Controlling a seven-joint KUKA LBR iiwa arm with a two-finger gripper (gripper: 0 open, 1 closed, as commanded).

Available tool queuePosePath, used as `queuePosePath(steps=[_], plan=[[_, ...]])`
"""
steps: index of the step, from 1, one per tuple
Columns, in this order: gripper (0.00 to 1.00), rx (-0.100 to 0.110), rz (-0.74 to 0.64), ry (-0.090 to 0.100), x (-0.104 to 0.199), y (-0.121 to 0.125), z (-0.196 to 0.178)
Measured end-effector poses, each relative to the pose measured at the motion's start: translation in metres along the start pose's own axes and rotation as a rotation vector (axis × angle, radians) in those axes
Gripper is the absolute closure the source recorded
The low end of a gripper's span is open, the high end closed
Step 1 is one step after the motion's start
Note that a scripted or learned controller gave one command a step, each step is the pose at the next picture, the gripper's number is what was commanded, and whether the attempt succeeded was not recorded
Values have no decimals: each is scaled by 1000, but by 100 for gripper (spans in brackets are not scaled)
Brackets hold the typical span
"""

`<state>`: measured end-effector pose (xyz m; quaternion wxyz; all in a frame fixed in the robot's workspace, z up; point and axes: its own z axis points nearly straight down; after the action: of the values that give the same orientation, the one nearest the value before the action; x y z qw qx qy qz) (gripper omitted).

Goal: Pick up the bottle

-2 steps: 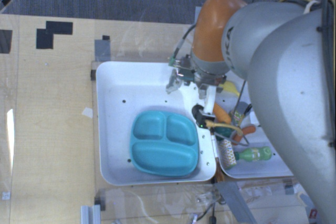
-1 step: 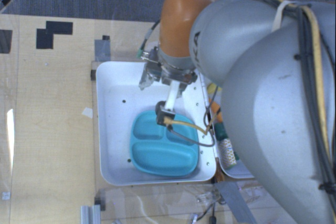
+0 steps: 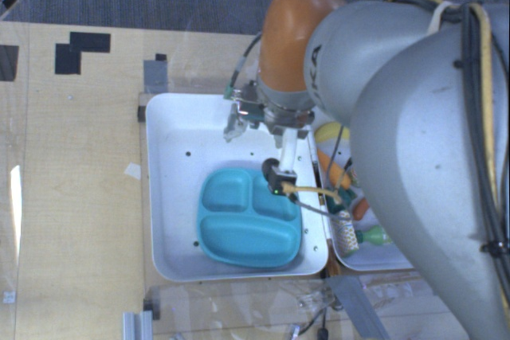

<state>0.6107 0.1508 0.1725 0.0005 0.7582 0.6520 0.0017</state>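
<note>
Two white bins on the tabletop (image 3: 72,195): the left bin (image 3: 171,195) in full view, the right bin (image 3: 374,263) at three o'clock, mostly under the arm. One blue divided tray (image 3: 239,231) in the left bin. In the right bin, one green bottle (image 3: 374,236) at five o'clock, plus a jumble of yellow and orange pieces, too hidden to count.

bulky grey arm (image 3: 414,131), orange band (image 3: 291,36), black and yellow cables (image 3: 478,91)
</note>
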Motion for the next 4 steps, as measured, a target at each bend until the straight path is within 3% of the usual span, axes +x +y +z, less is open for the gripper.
queuePosePath(steps=[1,2,3,4], plan=[[0,2,102,0,44,-23,41],[100,0,100,4,45,-22,30],[100,-3,563,4,89,15,84],[100,-1,358,2,46,-29,-60]])
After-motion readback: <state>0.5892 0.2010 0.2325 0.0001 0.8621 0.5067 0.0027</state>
